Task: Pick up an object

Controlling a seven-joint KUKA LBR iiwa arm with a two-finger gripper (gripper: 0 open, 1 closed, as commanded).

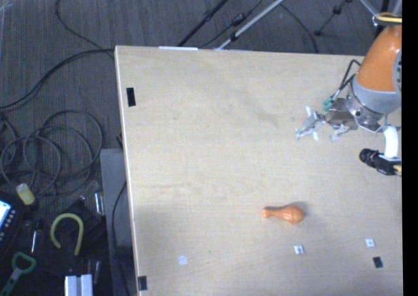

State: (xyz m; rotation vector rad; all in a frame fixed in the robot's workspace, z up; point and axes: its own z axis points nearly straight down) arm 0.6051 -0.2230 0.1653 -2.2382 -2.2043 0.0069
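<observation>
Orange pin (285, 213) lay loose on the bench (196, 157), below and just left of the gripper (318, 126), well apart from it, nothing touching it. Gripper hung w/ fingers spread wide, holding nothing. Arm (379, 72) reached in from right, wrist angled left, prob. pre-approach.

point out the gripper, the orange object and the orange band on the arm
gripper (318, 126), camera view, midway between its fingertips.
orange object (285, 213), camera view, its bulbous body.
orange band (381, 59), camera view, middle of its surface.
</observation>
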